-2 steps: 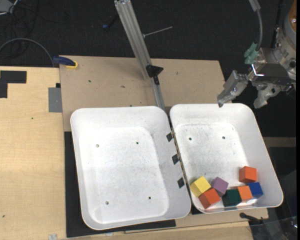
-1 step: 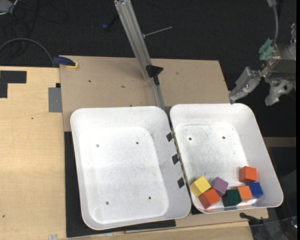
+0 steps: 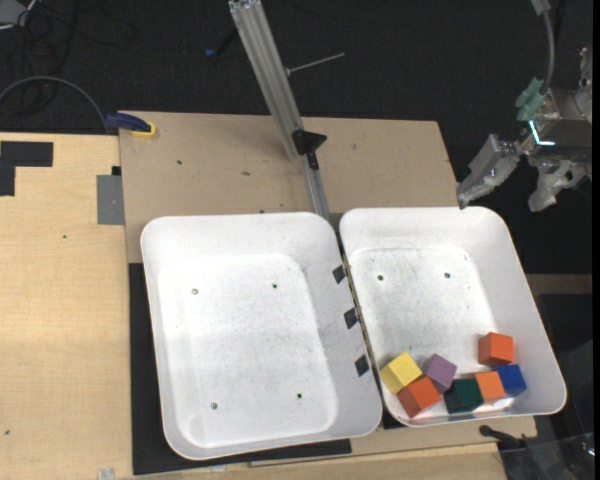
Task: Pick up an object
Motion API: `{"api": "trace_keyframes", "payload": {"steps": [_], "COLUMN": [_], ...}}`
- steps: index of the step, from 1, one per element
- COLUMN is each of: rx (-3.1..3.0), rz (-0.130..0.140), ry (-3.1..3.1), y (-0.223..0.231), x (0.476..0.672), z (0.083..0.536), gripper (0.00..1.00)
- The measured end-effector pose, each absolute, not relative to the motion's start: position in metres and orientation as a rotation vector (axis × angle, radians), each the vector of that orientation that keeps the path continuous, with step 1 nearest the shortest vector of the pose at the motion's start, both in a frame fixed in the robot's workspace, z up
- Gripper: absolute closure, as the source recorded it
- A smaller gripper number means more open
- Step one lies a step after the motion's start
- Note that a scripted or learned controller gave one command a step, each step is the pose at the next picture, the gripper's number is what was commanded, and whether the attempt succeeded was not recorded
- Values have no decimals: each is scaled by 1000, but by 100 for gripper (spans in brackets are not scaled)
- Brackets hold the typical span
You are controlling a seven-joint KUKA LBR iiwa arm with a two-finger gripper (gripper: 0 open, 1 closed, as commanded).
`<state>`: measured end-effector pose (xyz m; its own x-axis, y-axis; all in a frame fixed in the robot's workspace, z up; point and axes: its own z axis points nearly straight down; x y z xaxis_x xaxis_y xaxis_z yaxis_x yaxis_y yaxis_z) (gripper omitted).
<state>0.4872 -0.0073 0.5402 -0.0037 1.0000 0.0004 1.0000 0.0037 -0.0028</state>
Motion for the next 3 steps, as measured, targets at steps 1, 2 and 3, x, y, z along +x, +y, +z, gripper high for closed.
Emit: {"api": "trace_keyframes", "payload": {"steps": [1, 2, 3], "rx": [-2216, -2215, -2215], "rz": [3, 3, 3], "ry": [-2224, -2224, -2225], "y": [-7, -7, -7], "x": [487, 487, 487], "z": [540, 540, 540], "gripper": [0, 0, 0]}}
